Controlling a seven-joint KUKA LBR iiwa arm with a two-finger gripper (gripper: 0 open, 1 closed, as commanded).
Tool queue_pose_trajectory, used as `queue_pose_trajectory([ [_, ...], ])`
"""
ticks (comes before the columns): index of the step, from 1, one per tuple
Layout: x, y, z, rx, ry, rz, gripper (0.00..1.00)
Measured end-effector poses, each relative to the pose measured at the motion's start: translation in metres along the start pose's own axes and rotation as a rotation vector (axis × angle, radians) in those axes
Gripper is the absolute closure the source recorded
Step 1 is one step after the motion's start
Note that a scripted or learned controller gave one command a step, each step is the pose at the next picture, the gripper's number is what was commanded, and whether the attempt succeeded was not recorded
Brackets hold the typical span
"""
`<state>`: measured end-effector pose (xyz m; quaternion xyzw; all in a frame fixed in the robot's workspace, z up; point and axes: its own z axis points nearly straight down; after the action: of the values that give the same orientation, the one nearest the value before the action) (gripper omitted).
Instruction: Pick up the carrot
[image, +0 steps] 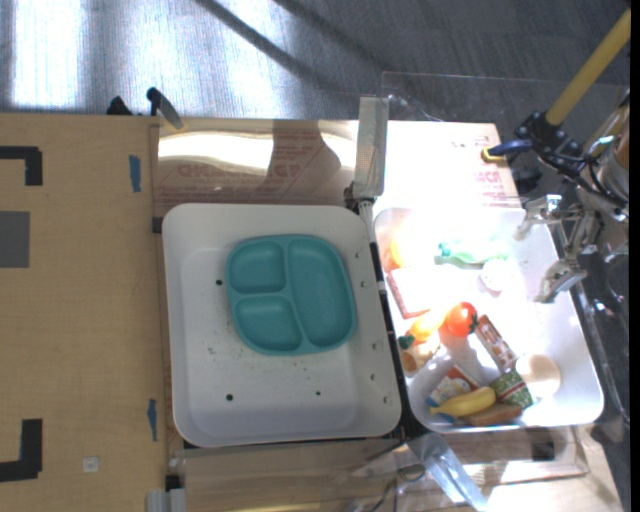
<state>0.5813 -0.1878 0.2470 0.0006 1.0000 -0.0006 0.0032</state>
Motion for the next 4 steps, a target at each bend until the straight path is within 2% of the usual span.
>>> queue_pose_trajectory([
  [1,0.046,0.050,0.117,-0.005,0.012,-0.056,0.00],
  [2,0.034,0.104,0.060,-0.002,-0.004,0.300,0.00],
  [3,0.051,0.165,0.061,-0.003,0.003,0.060,0.00],
  [4,0.080,0.148,0.061,-0.002,0.004,-0.239,0.00],
])
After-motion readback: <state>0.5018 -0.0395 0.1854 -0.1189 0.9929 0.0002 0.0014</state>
